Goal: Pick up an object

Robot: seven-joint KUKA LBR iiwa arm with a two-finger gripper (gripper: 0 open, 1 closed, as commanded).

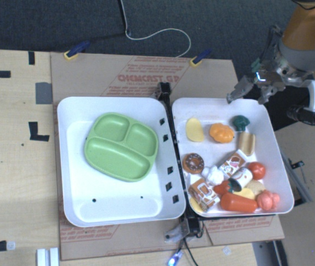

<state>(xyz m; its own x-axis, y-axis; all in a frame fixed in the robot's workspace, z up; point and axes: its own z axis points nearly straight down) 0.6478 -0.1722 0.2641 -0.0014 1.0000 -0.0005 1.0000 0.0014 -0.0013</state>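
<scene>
The right bin holds several toy foods: a yellow lemon-like piece, an orange, a green-topped item, a tan bread piece, a chocolate donut, a red tomato, a sausage and small cartons. My gripper hangs at the bin's far right corner, above the rim, with its two dark fingers spread and nothing between them. The arm's orange band rises to the upper right.
The left bin carries a green divided plate. Both bins rest on cardboard. A white cable loops across the dark floor behind. Black clips line the seam between the bins.
</scene>
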